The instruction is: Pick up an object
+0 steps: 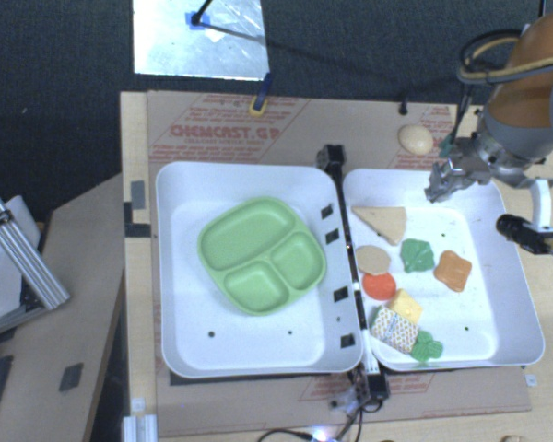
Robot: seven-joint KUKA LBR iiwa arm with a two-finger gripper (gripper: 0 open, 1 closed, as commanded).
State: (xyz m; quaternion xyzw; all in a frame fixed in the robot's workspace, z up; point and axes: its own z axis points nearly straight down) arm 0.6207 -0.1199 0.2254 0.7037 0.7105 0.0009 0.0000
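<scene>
The arm came in from the upper right of the frame, grey with its orange band showing near the top edge, and the gripper (440, 188) hung low over the upper right part of the right bin (511, 288), close to that bin's back rim. Nothing sat between its fingers that could be seen, and whether they were parted or closed could not be told from this angle.

Below and left of the gripper, toward the middle of the frame, the toy food lay loose on the right bin's floor. A tan wedge, bread-like (382, 220), pointed left near the divider. Beneath it lay a beige round piece (373, 260), and touching its lower edge an orange-red disc (380, 286). To the right sat a green leafy piece (417, 255), and just beside that an orange chunk (452, 270). Lower down, a yellow block (406, 305) rested against a patterned piece (395, 331), with a second small green piece (428, 346) at the bin's front edge.

The left bin (180, 339) held a light green divided plate (262, 255), three compartments, lying tilted in the middle.

Outside the bins, on the cardboard sheet (221, 132) at the upper centre, a pale egg-shaped object (416, 139) sat just behind the right bin, well up and left of the gripper. A silvery sheet (200, 26) lay at the top of the frame.
</scene>
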